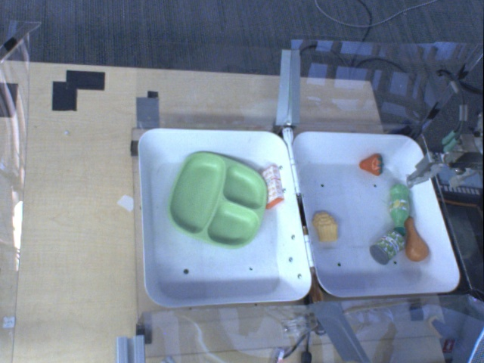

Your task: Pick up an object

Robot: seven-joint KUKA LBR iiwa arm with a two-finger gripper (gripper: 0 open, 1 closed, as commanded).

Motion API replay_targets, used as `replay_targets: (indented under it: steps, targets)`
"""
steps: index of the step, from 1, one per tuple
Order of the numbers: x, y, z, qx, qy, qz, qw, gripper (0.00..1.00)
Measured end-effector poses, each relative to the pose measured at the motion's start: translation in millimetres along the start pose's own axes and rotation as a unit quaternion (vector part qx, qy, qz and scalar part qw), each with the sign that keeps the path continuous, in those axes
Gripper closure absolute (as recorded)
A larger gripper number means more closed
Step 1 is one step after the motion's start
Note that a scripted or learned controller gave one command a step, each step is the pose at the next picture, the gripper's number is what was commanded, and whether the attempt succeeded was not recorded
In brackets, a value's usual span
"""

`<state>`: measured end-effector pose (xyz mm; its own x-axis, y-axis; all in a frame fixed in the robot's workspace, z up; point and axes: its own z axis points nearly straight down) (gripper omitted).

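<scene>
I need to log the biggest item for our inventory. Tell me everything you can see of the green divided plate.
The green divided plate is pale green, matte, plastic-looking, with rounded corners and three compartments: one large at its left, two smaller at its right. It lies flat, right side up, turned slightly askew, in the left bin, towards the back. A small white and orange packet touches its right edge.

The two shallow white plastic bins [151, 225] look smooth and faintly glossy on a pale matt wood-grain bench top [68, 203], the green three-compartment plastic plate [217, 198] has a soft satin sheen, and the small crinkled wrapper packet [273, 184] looks shiny.
</scene>
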<state>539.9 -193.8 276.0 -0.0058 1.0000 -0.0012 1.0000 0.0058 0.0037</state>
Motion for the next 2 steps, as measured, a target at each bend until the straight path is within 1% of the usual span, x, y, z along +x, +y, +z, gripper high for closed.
replay_targets:
  steps: [1, 2]
  targets:
    - [-11.1, 46.4, 164.1, 0.001, 0.000, -0.048, 0.9988, 0.00]
    - [-11.3, 49.4, 150.3, -0.004, -0.001, -0.048, 0.9988, 1.00]
